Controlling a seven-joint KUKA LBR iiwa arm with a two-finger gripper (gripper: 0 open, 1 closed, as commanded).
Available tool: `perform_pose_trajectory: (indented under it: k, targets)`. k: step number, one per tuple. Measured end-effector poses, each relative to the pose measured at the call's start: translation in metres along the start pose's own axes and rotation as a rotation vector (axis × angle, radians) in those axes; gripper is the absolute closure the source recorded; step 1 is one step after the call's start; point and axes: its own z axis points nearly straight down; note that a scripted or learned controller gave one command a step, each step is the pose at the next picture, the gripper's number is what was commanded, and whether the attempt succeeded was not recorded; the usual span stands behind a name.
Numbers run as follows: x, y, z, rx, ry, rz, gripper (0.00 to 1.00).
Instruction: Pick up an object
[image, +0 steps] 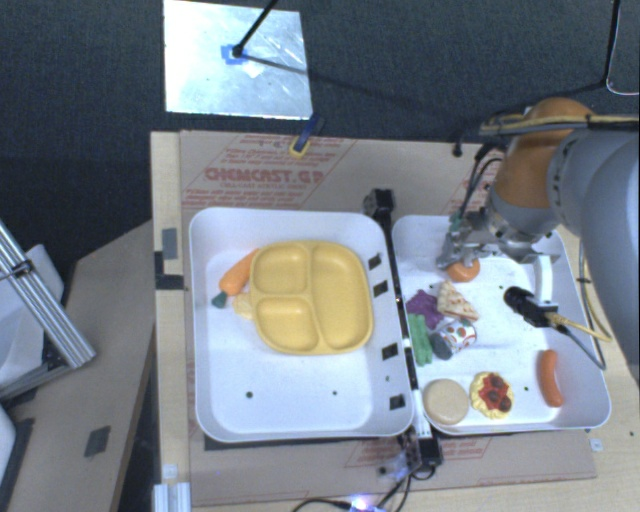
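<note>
Where gripper (458, 252) hangs, orange piece (465, 270) adjoins.

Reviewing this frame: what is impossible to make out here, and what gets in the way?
- Camera view: the gripper is low over the orange piece; the wrist's bulk hides any contact or grip.
- Camera view: the orange piece is partly covered by the gripper, so its shape and identity are unclear.
- Camera view: the carrot in the left bin is partly hidden under the yellow tray.

A thick grey arm (600, 190) with an orange band (530, 150), thin dark cables, and a small metallic tool (462, 248).
</note>
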Motion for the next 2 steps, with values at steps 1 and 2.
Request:
perform_pose_trajectory:
  k: [1, 2]
  targets:
    - [-0.01, 0.006, -0.057, 0.005, 0.003, 0.001, 1.0]
    - [-0.009, 0.017, -0.118, 0.003, 0.003, -0.003, 1.0]
